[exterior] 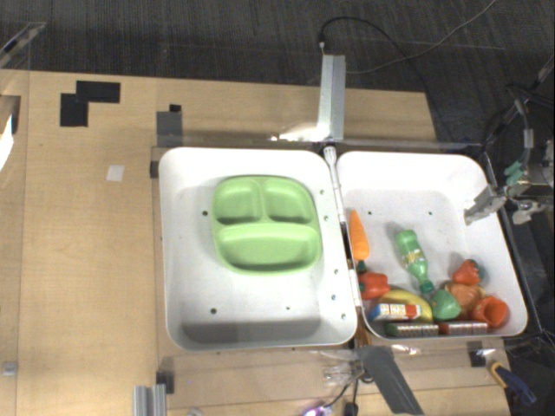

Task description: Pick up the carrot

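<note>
One carrot (357,236) lies well left of the gripper (486,204), apart; jaw state cannot be determined; labels illegible.

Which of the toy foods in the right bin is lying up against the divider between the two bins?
The carrot: the long orange piece lying lengthwise along the right bin's left wall. The other toys cluster nearer the bin's bottom edge.
</note>
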### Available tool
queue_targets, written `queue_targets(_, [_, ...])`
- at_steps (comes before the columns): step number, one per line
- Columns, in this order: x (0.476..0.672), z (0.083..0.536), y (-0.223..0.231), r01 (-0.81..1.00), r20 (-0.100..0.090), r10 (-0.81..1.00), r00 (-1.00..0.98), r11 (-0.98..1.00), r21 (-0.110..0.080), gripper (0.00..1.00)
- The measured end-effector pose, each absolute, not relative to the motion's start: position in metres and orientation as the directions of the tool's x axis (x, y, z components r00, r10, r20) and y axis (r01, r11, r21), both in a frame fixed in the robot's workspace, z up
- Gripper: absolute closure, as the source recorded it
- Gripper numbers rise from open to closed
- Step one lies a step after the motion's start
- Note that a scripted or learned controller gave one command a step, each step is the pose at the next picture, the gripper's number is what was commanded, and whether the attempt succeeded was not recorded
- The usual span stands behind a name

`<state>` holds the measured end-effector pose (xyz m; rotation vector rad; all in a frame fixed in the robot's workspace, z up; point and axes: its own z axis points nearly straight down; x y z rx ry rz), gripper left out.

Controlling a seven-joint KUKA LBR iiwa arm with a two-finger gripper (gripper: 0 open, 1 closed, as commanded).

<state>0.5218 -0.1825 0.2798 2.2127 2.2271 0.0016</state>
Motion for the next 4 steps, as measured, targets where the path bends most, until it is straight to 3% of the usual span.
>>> queue_targets(1, [0.542, 0.211, -0.08, 0.975, 0.0, 0.975, -0.223, 0.223, 0.002, 0.0])
queue_targets(2, [0.521, 0.267, -0.098, 0.943, -0.003, 0.943, -0.333, 0.333, 0.006, 0.0])
queue_targets(3, [0.536, 0.183, -0.011, 0.927, 0.0, 0.927, -0.374, 0.374, 0.002, 0.0])
queue_targets(4, [0.544, 0.257, 0.01, 0.796, -0.003, 0.796, -0.605, 0.605, 0.005, 0.0])
